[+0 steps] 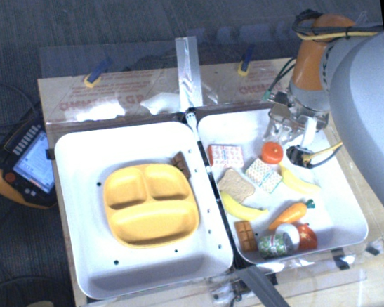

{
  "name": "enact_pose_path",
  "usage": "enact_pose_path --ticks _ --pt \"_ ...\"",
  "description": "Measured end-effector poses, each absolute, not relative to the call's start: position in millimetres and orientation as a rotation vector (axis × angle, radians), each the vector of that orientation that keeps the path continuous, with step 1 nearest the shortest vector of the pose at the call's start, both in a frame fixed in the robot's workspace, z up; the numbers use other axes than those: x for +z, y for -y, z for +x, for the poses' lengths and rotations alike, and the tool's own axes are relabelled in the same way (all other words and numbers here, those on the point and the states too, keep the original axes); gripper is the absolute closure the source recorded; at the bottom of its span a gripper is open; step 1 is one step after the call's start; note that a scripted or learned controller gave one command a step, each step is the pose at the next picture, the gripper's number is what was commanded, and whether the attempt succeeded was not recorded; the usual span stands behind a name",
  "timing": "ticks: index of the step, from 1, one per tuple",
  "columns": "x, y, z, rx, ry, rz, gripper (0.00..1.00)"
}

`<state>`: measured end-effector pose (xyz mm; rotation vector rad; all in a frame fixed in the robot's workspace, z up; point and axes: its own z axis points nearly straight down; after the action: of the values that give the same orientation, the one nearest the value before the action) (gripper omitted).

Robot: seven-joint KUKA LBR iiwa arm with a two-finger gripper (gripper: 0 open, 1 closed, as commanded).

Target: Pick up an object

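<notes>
From the camera view, no lettering is legible. The gripper [282,131] hangs over the right bin's [354,222] far right corner, just above a red tomato [271,152]; its grip cannot be told. Objects crowd the bin's left and near edges.

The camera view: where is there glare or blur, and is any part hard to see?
In the camera view, glare whitens the clear plastic sheet behind the bins; the grey arm at the right looks soft and out of focus; the small items in the right bin are sharp enough to distinguish; the gripper is small and unclear.
</notes>
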<state>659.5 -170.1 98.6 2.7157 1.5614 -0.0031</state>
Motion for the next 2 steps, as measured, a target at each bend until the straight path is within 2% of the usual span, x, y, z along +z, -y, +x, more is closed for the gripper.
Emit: enact_pose_path --ticks 1,2 --pt "228.6 130.9 601.7 -0.004 -1.612 2.697 1.0" --pt "228.2 130.9 601.5 -0.005 -1.612 2.698 0.0"
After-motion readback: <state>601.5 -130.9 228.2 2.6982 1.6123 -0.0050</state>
